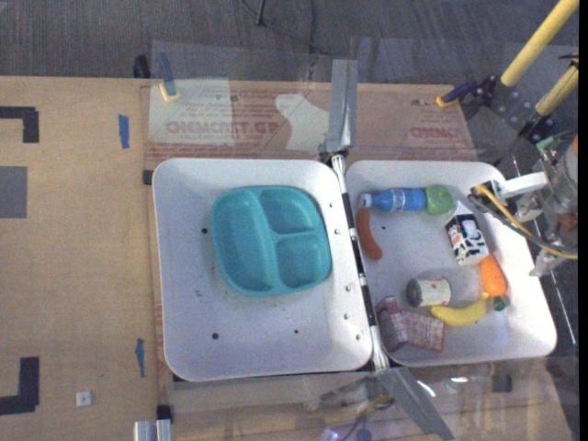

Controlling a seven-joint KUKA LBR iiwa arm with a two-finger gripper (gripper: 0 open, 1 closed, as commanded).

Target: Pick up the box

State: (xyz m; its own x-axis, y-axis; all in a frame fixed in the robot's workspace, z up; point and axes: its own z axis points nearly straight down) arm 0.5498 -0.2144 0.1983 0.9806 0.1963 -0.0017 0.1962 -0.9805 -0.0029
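Camera view: my gripper [558, 200] sits at the right bin's [524, 338] far right rim, jaw state can't tell from this angle. Box [467, 238], black-and-white carton, lies in the right bin just left of me, beside the carrot [494, 277]. Teal divided plate [272, 240] in left bin [184, 320].

The small black-and-white carton box [467, 239] lies in the right white bin [525, 336], just left of the gripper [549, 211].
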